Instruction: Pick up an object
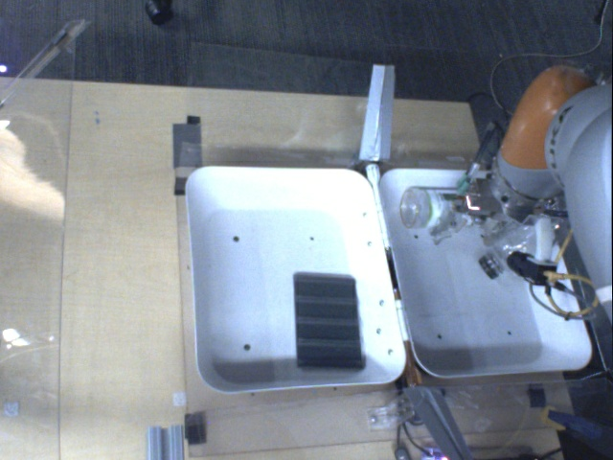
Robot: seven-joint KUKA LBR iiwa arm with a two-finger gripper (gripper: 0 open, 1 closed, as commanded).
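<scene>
White is the colour of both bins on the wooden bench [115, 286]. The left bin [220, 257] has a black block [328, 321] lying flat near its front edge. The block has ridges across its top, like little steps. No words or labels can be read on it.

The right bin [479, 338] has the robot arm [565, 132] reaching over it from the right. The arm is grey with an orange band. Its gripper [460, 209] hangs over the back part of the right bin. A clear cup [421, 207] lies on its side at the gripper's tip, with its round mouth facing the left bin. The cup is see-through and blurry, so I cannot tell if the fingers are open or closed, or if they have the cup between them.

No writing can be read on the cup, the bins or the arm. A grey bar [377, 113] stands behind the spot where the two bins meet.
</scene>
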